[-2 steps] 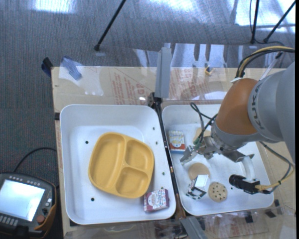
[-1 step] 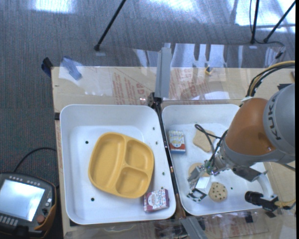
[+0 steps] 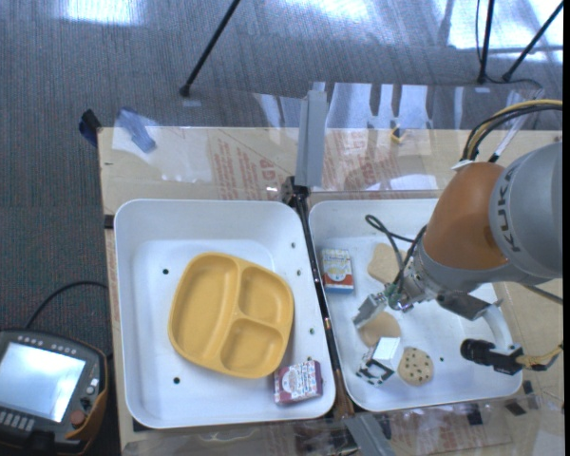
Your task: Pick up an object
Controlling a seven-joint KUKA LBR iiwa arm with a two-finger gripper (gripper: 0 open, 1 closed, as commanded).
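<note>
Gripper (image 3: 372, 308) sits low inside the right bin (image 3: 342, 226), toward the left of its middle, at the end of the grey arm (image 3: 537, 212), whose orange band shows above the wrist as it reaches in from the right. Its tip is small and blurred against the white floor of the bin, so I cannot tell whether it is open or closed. Just below the tip lies a round tan piece (image 3: 381, 328), either touching it or very nearly so; I cannot tell which. A second tan piece (image 3: 384, 262) lies further back, partly hidden behind the wrist. Left of that, near the bin's left wall, is a small blue and red carton (image 3: 337, 268). Toward the front edge lie a speckled cookie (image 3: 416, 366) and, just beside it on the left, a black and white item (image 3: 378, 361) too small to name. The left bin (image 3: 142, 255) holds a yellow divided plate (image 3: 233, 314) lying flat, with a small pink packet (image 3: 297, 381) near its front right corner. Both bins stand side by side on the desk (image 3: 190, 160), and a screen pendant (image 3: 40, 385) lies on the carpet at the lower left
</note>
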